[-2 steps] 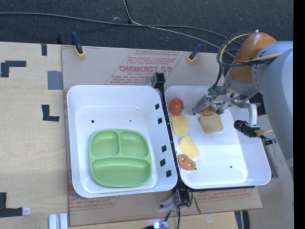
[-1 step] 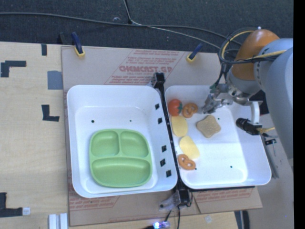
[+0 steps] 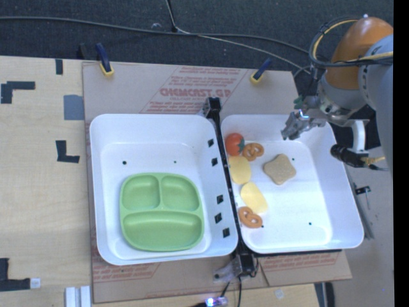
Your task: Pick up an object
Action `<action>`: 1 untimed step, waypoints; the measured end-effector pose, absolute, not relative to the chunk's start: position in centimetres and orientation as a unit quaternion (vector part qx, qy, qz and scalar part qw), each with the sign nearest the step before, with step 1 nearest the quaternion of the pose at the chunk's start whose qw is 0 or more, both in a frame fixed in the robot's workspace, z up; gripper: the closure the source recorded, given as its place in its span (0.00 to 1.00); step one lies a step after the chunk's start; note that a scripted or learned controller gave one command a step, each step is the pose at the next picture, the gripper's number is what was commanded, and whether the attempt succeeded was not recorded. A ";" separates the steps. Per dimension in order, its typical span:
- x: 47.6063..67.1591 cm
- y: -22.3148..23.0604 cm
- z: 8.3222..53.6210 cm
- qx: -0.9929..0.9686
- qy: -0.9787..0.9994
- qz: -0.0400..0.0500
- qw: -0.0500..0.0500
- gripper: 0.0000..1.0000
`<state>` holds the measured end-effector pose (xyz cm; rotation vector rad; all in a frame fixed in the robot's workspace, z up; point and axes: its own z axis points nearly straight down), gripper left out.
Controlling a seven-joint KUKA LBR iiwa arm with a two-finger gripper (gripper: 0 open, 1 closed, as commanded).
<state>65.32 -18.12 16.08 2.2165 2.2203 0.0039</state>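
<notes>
Bench [image 3: 38, 190] (cardboard-topped) with two bins [image 3: 102, 190]

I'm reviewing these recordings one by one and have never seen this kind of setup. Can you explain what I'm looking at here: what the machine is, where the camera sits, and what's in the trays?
This is one picture from a camera fixed above a bench, looking down at a slant. The grey machine with the orange band at the right is a robot arm; its grasping part, the end effector, hangs over the far edge of the right bin. Nothing can be seen between its fingers.

Two shallow white bins sit side by side on a cardboard sheet. The left bin holds a green divided plate. The right bin holds small toy foods along its left side: a red tomato, two pretzels, two yellow pieces, and a tan bread slice nearer the middle.

The job is to pick up one object; none is lifted yet.
</notes>
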 end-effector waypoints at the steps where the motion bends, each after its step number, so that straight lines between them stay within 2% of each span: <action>1: 66.0 -18.4 20.7 0.706 0.708 0.001 0.002 1.00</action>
